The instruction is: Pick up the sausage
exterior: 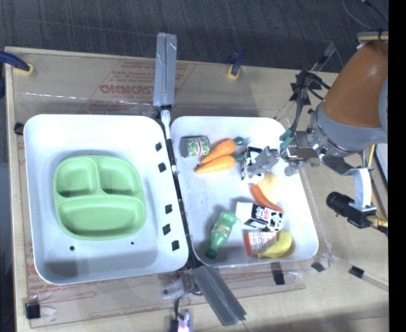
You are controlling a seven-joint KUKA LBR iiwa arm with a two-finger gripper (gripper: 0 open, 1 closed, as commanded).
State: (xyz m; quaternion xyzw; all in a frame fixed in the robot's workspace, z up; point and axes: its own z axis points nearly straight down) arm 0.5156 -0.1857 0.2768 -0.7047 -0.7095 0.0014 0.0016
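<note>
Sausage (264,196) lies just below gripper (261,161), finger state unreadable; descent should centre on it, clear of the milk carton (261,216).

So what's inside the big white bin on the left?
The left bin holds a green divided plate, lying flat with three sections that look bare. Whatever is under the plate is covered, so that can't be seen.
</note>
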